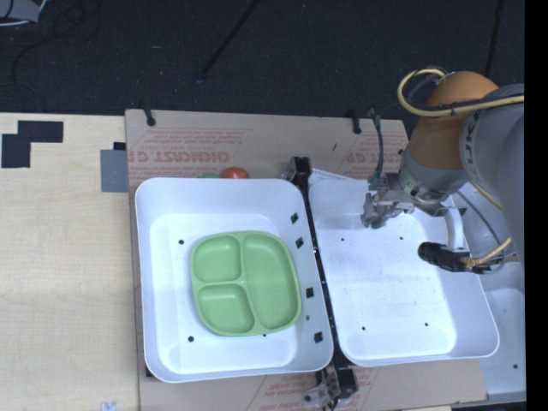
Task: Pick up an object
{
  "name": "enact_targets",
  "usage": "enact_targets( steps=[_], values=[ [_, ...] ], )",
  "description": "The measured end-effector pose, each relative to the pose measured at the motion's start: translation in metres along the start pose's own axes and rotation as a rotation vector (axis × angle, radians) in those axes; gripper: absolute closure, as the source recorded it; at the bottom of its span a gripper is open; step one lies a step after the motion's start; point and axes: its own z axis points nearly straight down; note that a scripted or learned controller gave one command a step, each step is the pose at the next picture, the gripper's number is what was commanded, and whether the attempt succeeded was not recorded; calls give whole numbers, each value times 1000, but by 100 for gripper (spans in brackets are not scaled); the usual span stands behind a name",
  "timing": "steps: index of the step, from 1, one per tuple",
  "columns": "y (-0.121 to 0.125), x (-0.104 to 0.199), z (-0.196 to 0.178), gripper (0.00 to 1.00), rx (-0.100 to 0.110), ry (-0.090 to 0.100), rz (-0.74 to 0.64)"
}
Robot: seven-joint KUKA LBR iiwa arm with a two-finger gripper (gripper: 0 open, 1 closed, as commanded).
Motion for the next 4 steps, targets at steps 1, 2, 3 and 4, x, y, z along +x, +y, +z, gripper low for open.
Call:
enact_targets(
  steps=[1, 2, 3, 4],
  values=[
    [-7, -2, -61, 100, -7, -1, 3],
    [-6, -6, -103, 100, -5, -1, 1],
    [-6, -8, -132, 100, -4, -1, -3],
    [-12, 44, -133, 100, 0, 1, -6]
  ],
)
